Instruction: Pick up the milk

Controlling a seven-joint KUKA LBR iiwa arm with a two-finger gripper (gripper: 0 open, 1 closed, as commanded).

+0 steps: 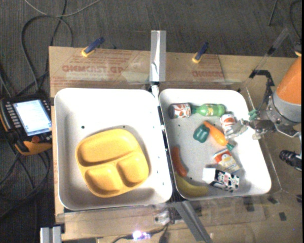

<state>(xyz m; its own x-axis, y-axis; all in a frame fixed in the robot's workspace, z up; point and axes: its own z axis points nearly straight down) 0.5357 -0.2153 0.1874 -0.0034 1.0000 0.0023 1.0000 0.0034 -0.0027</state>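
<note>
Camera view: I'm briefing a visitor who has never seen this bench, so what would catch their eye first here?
Most striking is the big yellow divided tray lying alone in the left bin. Next comes the clutter of small toy groceries in the right bin: a green bottle near the top, an orange carrot mid-bin, a banana and a cow-patterned milk carton at the bottom. At the right edge, the arm's orange band stands out.

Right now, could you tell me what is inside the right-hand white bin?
The right bin holds a milk carton, banana, carrot, green bottle, red can, sausage and other small items. The gripper reaches in from the right; anything beneath it is hidden.
</note>
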